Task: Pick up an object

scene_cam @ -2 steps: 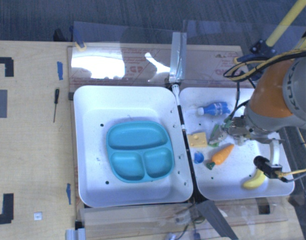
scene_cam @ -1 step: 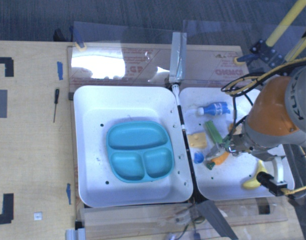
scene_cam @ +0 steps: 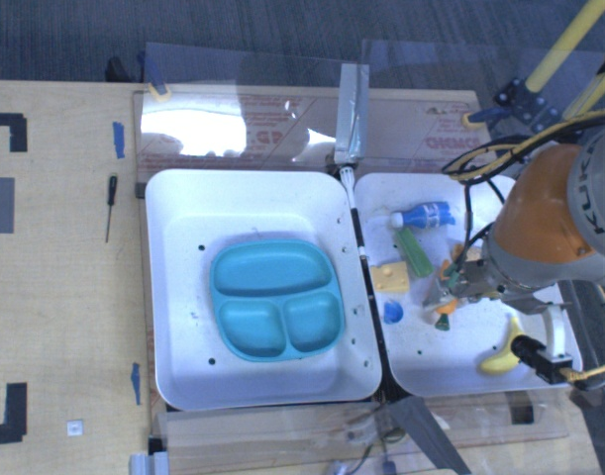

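My gripper [scene_cam: 454, 283] is low over the middle of the right bin [scene_cam: 426, 356], and the grey arm with its orange band comes in from the right. A small orange and green piece [scene_cam: 444, 311] lies just below the gripper, touching or nearly touching it. To the left of the gripper are a green stick-shaped thing [scene_cam: 415, 252], a yellow block [scene_cam: 390, 277] and a small blue cap [scene_cam: 392, 312]. A blue and white bottle [scene_cam: 427, 215] lies on its side at the back. A yellow banana [scene_cam: 500, 361] rests at the front right.
The left bin [scene_cam: 168, 201] holds a teal divided plate [scene_cam: 275, 297]. A clear panel with a grey post [scene_cam: 351, 117] stands behind both bins. A screwdriver [scene_cam: 110, 206] lies on the wooden bench at the left.
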Tool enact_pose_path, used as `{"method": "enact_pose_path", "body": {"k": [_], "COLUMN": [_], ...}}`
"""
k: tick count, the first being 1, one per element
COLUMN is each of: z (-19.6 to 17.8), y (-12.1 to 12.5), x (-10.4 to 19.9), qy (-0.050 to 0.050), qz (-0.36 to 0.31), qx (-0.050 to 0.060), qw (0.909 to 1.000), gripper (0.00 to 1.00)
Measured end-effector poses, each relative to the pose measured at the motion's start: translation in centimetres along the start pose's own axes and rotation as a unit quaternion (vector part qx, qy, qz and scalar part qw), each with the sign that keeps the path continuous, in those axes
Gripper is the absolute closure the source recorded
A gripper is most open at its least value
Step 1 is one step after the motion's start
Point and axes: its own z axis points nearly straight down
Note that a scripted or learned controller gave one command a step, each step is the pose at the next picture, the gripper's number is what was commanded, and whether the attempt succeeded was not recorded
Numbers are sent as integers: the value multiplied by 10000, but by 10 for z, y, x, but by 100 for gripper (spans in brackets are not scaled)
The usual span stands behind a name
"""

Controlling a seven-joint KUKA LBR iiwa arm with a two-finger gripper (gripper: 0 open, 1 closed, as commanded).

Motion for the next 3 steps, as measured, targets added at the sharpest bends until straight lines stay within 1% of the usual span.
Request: {"method": "enact_pose_path", "body": {"k": [1,2,3], "z": [12,-43,-128], "y": [20,26,8], "x": [-21,-23,45], "qy": [18,9,19], "qz": [424,-139,98], "qx": [48,42,29], "qw": [9991,9999,9999], "gripper": [100,100,100]}}
